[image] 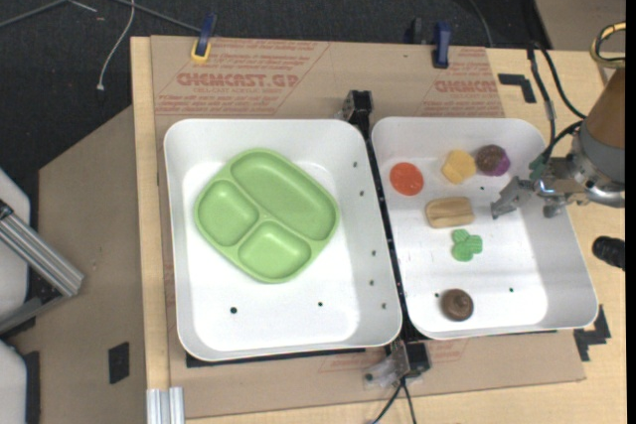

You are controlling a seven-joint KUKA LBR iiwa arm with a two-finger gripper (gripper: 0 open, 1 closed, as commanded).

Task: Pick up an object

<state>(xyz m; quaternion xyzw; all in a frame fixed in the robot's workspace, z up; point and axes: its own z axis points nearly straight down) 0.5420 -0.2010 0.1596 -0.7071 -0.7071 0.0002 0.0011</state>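
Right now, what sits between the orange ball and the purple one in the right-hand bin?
In the camera view, a yellow piece lies between the orange ball and the purple ball.

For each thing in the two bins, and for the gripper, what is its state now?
green divided plate: flat in left bin, nothing on it
orange piece: loose in right bin
yellow piece: loose
purple piece: loose
tan block: loose
green piece: loose
brown piece: loose
gripper: holding nothing

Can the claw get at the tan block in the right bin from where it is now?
Probably yes. The claw hangs just right of the tan block, with bare bin floor between them.
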